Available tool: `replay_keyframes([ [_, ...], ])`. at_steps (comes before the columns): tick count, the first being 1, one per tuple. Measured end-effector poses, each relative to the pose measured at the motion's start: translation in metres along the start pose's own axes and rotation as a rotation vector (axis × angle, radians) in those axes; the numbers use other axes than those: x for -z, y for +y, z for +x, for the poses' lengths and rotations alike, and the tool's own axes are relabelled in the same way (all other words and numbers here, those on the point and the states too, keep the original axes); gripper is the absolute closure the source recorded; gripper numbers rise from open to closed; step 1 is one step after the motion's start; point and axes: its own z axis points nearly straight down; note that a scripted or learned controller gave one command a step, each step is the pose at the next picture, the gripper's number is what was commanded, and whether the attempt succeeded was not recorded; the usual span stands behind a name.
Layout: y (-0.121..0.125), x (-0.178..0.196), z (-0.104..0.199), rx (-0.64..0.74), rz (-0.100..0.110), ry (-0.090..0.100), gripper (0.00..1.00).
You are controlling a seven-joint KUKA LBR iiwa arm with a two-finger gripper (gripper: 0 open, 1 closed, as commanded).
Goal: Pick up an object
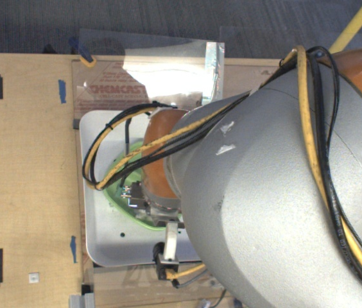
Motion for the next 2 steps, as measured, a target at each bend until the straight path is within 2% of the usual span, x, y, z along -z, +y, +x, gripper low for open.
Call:
replay_keyframes([
  [1,-0.0049,0.0042,0.0081,-0.465,0.012,-0.003,0.0],
  [2,-0.0027,0.0113,0.0074,-0.913,0.005,-0.002,0.0],
])
